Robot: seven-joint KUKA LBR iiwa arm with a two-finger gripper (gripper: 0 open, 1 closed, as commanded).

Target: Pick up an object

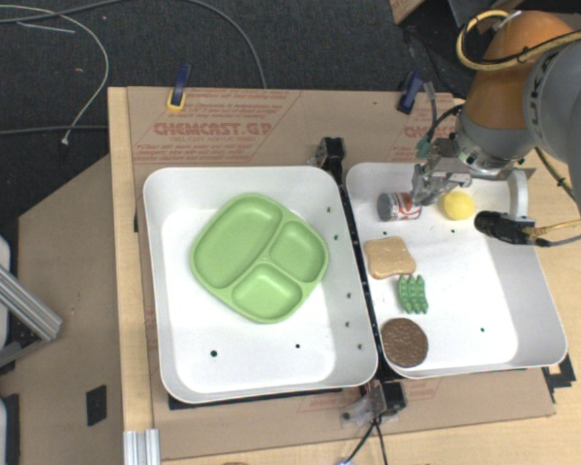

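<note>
Can at 12 o'clock of right bin, gripper on it, finger state unclear: centre on can, clear the lemon.

A small red-and-grey can lies sideways in the right bin's far-left corner.
</note>
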